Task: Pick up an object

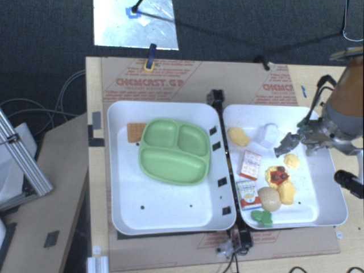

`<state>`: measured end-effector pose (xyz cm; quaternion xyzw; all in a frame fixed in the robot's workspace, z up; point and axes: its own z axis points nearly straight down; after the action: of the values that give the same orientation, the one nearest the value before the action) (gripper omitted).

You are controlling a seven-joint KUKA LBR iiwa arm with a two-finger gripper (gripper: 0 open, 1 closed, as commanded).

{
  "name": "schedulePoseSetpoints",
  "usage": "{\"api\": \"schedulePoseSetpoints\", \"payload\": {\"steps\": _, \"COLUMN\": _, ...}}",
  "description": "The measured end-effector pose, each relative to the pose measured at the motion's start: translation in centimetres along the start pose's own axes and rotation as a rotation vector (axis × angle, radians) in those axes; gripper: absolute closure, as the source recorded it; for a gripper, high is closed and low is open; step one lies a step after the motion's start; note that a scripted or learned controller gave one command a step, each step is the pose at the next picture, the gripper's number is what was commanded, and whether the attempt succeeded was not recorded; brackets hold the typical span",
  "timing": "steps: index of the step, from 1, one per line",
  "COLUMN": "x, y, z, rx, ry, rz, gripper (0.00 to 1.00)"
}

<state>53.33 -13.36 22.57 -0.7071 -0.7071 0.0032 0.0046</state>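
My gripper (pixel 285 145) hangs over the right bin (pixel 327 209), near its middle right. Just below and to its right lies a small pale yellow piece (pixel 292 161). A red and yellow toy food (pixel 277 175) sits a little further down. To the gripper's left is a clear white cup (pixel 268 133), with a yellow lump (pixel 239 136) beyond it. A red and white carton (pixel 250 165) and a second small carton (pixel 246 190) lie left of centre. A tan ball (pixel 269 198), a yellow piece (pixel 287 193) and a green item (pixel 262 217) sit at the front.
The left bin (pixel 165 209) holds a green divided plate (pixel 174 151) and a brown cracker (pixel 135 132) at its back left. A black divider with clips (pixel 223 152) runs between the bins. The arm (pixel 347 110) crosses the right bin's far right side.
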Motion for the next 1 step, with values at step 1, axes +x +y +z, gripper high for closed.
{"api": "schedulePoseSetpoints", "payload": {"steps": 1, "x": 0.03, "y": 0.26, "z": -0.63, "rx": -0.013, "ry": -0.002, "rz": -0.003, "gripper": 0.00}}
